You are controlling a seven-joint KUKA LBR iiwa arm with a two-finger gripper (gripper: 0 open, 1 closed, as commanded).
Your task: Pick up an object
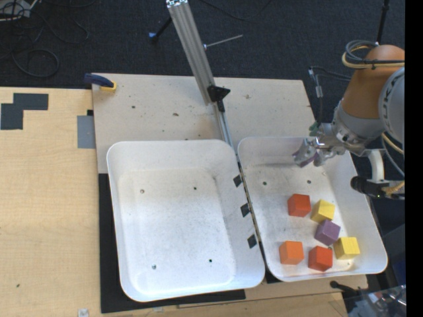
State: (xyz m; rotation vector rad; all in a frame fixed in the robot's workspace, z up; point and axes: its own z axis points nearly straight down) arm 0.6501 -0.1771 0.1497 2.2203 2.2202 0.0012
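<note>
The two bins, the left bin and the right bin, are white with little dark specks. In the right bin sit six blocks: an orange-red block, a yellow block, a purple block, another yellow block, an orange block and a red block. The arm has an orange band and grey parts. The bench is pale tan.

We see a robotics lab or test workshop. A speckled plywood bench carries two shallow white plastic bins, and a slanted grey aluminium extrusion post rises from it. Black cables lie loose on the dark carpet behind. A grey industrial arm with an orange band reaches in.
</note>
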